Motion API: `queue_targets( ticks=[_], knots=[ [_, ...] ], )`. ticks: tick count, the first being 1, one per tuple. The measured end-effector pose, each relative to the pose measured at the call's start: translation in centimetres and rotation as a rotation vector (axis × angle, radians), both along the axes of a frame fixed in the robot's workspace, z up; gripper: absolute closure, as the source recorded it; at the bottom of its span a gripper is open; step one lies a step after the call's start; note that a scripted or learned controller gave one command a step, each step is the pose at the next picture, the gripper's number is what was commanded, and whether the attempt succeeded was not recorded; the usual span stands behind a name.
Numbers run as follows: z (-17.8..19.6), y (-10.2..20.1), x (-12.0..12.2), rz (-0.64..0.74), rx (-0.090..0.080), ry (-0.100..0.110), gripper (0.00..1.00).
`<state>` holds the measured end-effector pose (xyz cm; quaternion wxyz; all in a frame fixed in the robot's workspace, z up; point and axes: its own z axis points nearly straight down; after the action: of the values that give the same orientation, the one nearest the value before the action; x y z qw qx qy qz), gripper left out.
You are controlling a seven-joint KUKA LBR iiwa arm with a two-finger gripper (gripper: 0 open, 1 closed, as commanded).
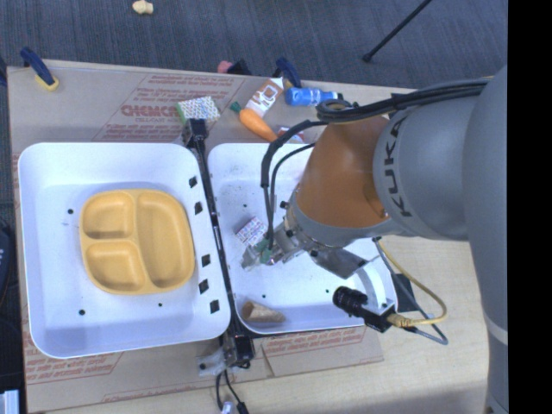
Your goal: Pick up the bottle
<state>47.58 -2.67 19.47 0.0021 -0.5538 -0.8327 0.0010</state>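
Note:
My gripper (261,254) hangs low over the middle of the right bin (226,166), under the orange band of the arm. Something small and greenish sits at its tip; I cannot tell what it is or whether it is held. A small white and orange bottle (263,98) lies on the cardboard behind the right bin, outside it. Beside it to the right lies a blue bottle (307,97). The arm hides much of the right bin's floor.
A small printed packet (250,228) lies just up-left of the gripper, and a brown lump (261,316) sits near the bin's front wall. An orange carrot-like piece (257,125) rests by the back rim. The left bin (34,231) holds a yellow divided plate (136,240).

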Motion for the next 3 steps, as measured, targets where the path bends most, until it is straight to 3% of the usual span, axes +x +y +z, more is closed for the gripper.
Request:
queue_targets(
  ticks=[1,2,3],
  knots=[
    [-0.3,5.6,0.0,0.236,0.001,0.002,1.0],
    [7.3,6.4,0.1,0.433,0.0,-0.004,1.0],
    [5.8,11.9,0.0,0.452,0.0,0.0,1.0]
  ],
)
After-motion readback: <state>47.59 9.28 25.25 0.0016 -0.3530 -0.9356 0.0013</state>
